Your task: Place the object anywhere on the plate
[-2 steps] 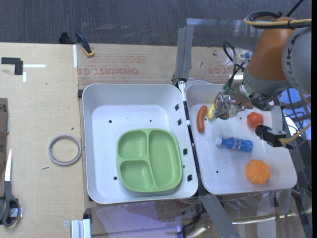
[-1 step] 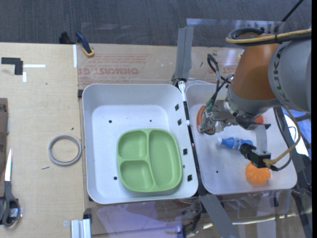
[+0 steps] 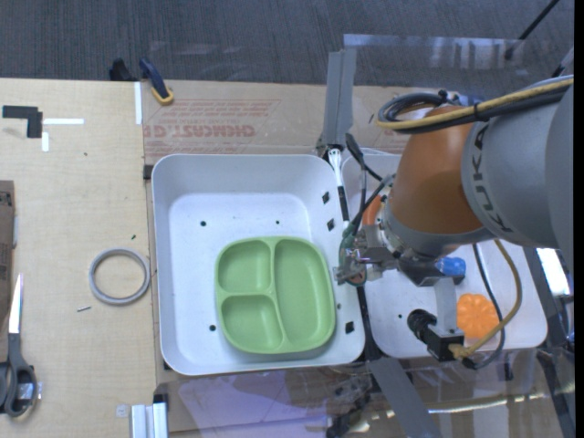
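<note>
Camera view: green plate [image 3: 274, 295] lies against left bin's [image 3: 182, 208] right wall

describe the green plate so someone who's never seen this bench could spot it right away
Start at the two shallow white bins side by side and take the left bin as the camera sees it. In its lower half lies the green plate, a rounded rectangle split into three compartments. It is the one pale green item, unlike the orange object in the right bin.

Green plate [image 3: 274, 295], white bin [image 3: 182, 245], orange object [image 3: 477, 315]
</note>
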Motion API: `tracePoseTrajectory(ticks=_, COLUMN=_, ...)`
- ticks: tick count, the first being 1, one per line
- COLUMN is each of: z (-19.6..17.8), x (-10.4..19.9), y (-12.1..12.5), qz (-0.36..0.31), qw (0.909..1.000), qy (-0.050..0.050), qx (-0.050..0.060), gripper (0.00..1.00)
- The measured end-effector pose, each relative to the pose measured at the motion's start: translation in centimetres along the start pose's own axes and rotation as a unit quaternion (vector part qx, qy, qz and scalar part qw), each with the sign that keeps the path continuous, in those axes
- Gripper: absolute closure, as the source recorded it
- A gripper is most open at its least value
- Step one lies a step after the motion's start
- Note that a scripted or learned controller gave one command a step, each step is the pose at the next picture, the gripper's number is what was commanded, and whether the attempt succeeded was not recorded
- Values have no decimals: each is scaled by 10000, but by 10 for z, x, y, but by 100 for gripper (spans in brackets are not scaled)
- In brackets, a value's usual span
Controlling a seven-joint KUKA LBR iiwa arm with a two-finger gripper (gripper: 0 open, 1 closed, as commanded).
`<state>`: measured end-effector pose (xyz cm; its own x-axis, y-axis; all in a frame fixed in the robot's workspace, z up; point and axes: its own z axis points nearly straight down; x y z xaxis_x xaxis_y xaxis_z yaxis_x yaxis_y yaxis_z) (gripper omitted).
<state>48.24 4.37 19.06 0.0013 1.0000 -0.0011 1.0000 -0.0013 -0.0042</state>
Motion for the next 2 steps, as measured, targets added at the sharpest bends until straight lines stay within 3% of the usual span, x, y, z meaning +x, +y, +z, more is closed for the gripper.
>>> tracePoseTrajectory(ticks=1, z=-24, x=50, y=2, qz=-4, qw=10000, qy=-4, qx=-8, gripper=100)
tracePoseTrajectory(ticks=2, z=-24, x=50, y=2, qz=0, qw=10000, qy=-4, qx=-9, gripper=0)
